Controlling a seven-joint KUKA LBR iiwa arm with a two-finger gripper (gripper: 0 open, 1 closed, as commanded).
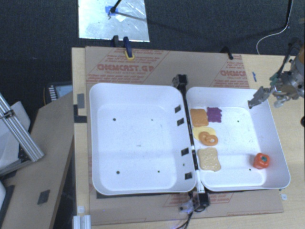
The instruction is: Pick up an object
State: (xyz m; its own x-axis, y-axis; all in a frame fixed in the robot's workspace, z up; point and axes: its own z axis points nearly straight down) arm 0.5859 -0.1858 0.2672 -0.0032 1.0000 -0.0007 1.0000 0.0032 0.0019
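Two white bins sit on the counter [78, 142]; the right bin [274, 128] holds toy foods, an orange tomato [260, 161] lower right. Fingers [255, 100] hover upper right, state unclear.

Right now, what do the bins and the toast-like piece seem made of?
Right bin and left bin: likely thin moulded plastic, smooth white with rounded corners. Toast-like piece: probably toy foam or plastic, matte tan with speckles; too small to be sure.
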